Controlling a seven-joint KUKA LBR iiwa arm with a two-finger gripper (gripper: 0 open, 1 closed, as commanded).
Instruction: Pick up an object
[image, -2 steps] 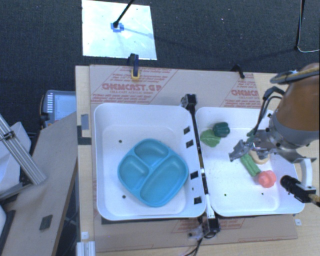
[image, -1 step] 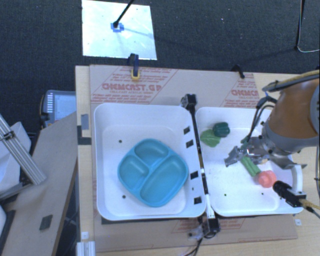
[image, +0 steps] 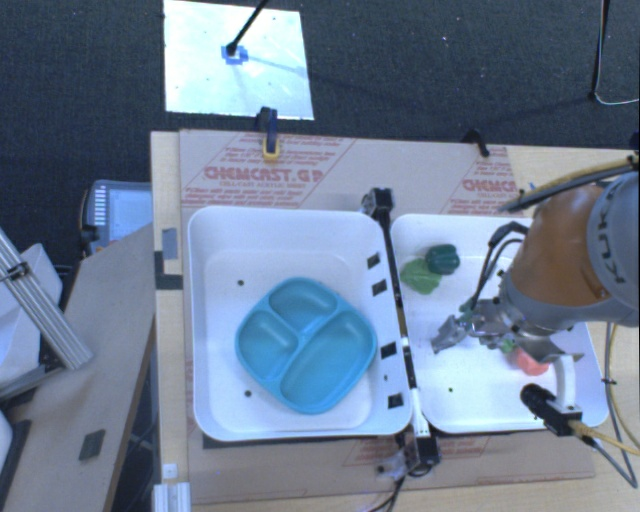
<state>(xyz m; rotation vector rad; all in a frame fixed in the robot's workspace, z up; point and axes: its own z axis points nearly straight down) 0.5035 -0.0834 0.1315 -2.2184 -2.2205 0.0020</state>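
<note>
In the right bin (image: 470, 400), a dark green object (image: 442, 259) lies against a lighter green one (image: 420, 276) near the bin's back left. A red-orange object (image: 531, 362) lies at the bin's right side, partly hidden under my wrist. My gripper (image: 447, 334) hangs low over the bin's middle, its tip pointing left, below the green objects and left of the red one. Nothing shows between its fingers.
The left bin (image: 215, 300) holds a blue divided plate (image: 305, 343). A black divider with clips (image: 390, 300) runs between the bins. Cardboard sheets lie under the bins, and a yellow clamp (image: 270, 147) stands at the back.
</note>
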